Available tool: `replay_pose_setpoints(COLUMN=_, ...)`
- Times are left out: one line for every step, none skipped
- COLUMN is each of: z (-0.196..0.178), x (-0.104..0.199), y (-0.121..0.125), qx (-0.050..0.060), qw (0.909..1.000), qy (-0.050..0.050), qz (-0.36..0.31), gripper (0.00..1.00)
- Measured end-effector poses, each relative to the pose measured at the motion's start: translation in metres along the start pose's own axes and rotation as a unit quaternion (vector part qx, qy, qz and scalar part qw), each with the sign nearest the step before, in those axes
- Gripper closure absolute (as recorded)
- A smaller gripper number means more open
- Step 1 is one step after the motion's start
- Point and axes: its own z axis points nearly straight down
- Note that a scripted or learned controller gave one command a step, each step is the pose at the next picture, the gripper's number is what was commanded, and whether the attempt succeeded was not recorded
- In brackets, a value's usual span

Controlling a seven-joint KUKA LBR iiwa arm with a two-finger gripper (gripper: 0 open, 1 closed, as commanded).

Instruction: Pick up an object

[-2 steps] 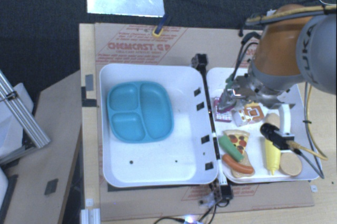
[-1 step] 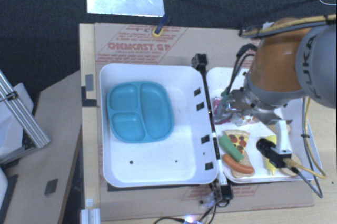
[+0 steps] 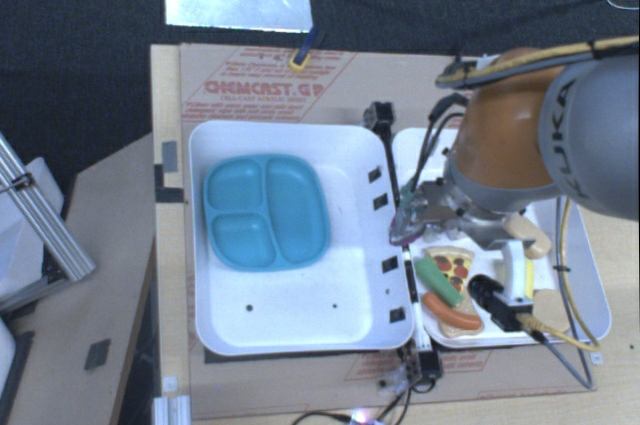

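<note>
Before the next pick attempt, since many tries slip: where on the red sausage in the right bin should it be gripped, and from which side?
Probably its middle, from straight above, closing across the narrow width. The red sausage lies flat and long, slantwise near the front wall of the right bin. The green piece lies close along its far side, so room there looks tight.

Bench (image 3: 250, 85): left white bin (image 3: 300, 315), right white bin (image 3: 591, 299), adjoining.

Turquoise plate (image 3: 266, 211) in a white bin (image 3: 290, 318), right of the plate a tan pizza slice (image 3: 452, 265) dotted red, a green pod (image 3: 443, 285), an orange-red sausage (image 3: 453, 315), grey arm (image 3: 590, 148) banded orange.
</note>
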Motion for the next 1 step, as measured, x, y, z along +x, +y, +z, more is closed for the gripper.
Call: replay_pose_setpoints(z=0.0021, x=-0.0015, y=-0.0153, qx=0.000, qw=1.0000, qy=0.000, qz=0.003, gripper=1.00)
